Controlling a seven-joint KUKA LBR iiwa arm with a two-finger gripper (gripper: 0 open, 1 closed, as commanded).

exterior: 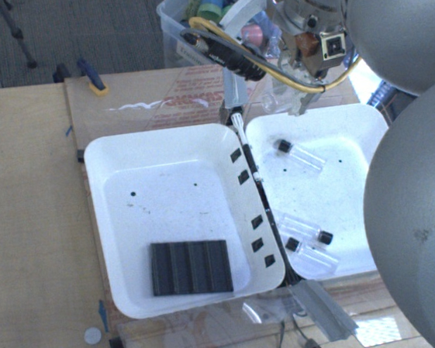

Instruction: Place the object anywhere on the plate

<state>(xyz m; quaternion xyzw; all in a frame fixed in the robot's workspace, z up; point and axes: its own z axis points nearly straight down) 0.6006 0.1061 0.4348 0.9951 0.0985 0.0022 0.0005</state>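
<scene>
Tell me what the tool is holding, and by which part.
It cannot be told: the tool hangs above the right bin's far rim, too blurred to judge.

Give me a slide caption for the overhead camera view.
Dark ridged plate in the left bin; clear vials in the right bin; arm overhead.

Left bin (117,181) mostly bare — dark ribbed block (191,267) fills its near edge; arm (417,178) overhangs right bin (332,152)

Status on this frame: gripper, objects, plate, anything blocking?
Gripper above right bin's far rim, nothing visibly held. Clear vials lying in right bin. Dark ridged plate in left bin, unobstructed.
</scene>
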